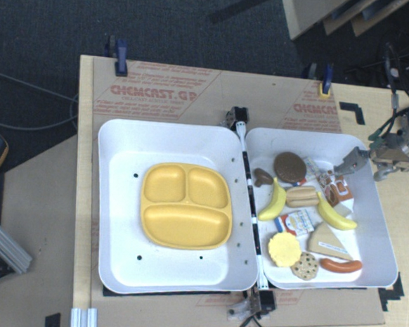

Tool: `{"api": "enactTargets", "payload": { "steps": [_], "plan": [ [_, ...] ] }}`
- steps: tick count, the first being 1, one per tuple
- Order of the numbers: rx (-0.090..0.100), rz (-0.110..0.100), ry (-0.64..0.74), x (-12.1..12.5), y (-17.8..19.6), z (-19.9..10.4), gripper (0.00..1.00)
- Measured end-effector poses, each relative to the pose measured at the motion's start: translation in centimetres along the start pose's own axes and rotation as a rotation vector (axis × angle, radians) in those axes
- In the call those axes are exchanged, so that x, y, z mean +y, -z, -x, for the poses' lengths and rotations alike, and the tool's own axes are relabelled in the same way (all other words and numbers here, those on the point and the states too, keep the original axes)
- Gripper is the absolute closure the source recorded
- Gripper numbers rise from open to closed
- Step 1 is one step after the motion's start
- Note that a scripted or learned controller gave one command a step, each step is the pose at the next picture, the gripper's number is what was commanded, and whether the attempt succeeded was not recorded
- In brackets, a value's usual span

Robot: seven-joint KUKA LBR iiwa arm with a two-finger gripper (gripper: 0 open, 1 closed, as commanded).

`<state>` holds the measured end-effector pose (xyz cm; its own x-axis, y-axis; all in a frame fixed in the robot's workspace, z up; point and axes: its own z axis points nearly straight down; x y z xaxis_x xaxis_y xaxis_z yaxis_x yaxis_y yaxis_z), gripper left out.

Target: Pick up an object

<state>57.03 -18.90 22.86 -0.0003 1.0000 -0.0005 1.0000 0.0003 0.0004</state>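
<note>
Nearest the camera, along the near edge of the right bin (387, 260), lie a chocolate-chip cookie (305, 266), a red sausage (339, 264) and a round yellow slice (284, 249); the cookie touches the slice. Behind them sit a pale wedge (329, 242) and a small white packet with red and blue print (299, 221). Further back, two bananas flank a bread roll (301, 196): the left banana (274, 203) curves near the wall between the bins, the right banana (336, 215) lies just beside the wedge. A round brown patty (289, 167) rests toward the far side, with a small brown piece (263, 176) to its left. A small red-brown item (335, 192) lies just right of the roll; its kind cannot be told.

Gripper (351, 162): above the far right part of this bin, close to the red-brown item, with a grey finger pointing down and left. Nothing can be seen between the fingers. Whether they are spread or closed cannot be told.

Left bin (111, 187): holds one yellow tray (185, 206) with three sections, set near its middle.

Both bins sit side by side on a cardboard sheet (88, 115) with red print, held by blue clamps (119, 51) at its far edge.
</note>
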Motion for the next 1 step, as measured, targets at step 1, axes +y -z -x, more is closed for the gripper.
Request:
{"api": "enactTargets", "payload": {
  "steps": [1],
  "plan": [
    [0.000, -0.004, -0.002, 1.27, -4.54, 2.58, 0.00]
  ]
}}
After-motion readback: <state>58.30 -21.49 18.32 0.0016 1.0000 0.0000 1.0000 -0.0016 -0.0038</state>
